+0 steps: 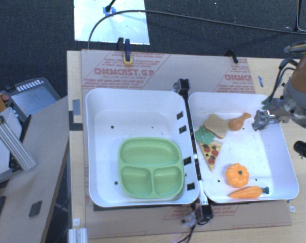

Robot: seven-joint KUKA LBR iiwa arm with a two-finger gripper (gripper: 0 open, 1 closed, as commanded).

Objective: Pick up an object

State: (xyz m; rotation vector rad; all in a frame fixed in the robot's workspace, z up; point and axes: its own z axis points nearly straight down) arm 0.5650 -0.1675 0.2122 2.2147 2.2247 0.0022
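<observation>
The robot's hand (262, 119) hangs over the right bin's (283, 153) far right corner, its opening impossible to tell, just beside a toy drumstick (238, 121) by the far edge; a clean pick likely means centring above it before descending

The arm (300, 85) runs off the view's right edge above its wrist, and the gripper (260, 120) over the right bin's (281, 153) far right corner is too small and blurred to make out. Along that bin's left wall a green leafy piece (203, 134) lies partly under the bread slice (216, 125), its full shape hidden.
</observation>
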